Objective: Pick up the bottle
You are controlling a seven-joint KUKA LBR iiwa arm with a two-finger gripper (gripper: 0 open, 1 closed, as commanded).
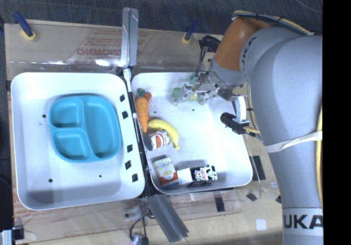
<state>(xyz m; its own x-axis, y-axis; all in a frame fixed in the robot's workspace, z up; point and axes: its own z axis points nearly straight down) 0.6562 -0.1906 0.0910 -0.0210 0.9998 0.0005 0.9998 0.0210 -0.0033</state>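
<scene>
Two white bins are seen side by side on a bench [66, 46] covered with a brown board under clear sheeting, with dark carpet beyond its far edge. Blue clamps [24, 26] are fixed at that far edge. The left bin [33, 183] is occupied by a blue divided tray [85, 127].

In the right bin [219, 151], a carrot [142, 110] and a banana [165, 130] are laid along the left wall, with a can [159, 140] just beside the banana. At the near edge an orange-lidded jar [165, 171] and a small black-and-white carton [203, 174] are placed.

The bottle [185, 93], clear with a greenish tint, is found lying on its side near the far edge of the right bin. The gripper [205, 86] is lowered just beside it; whether its fingers are apart or together cannot be told.
</scene>
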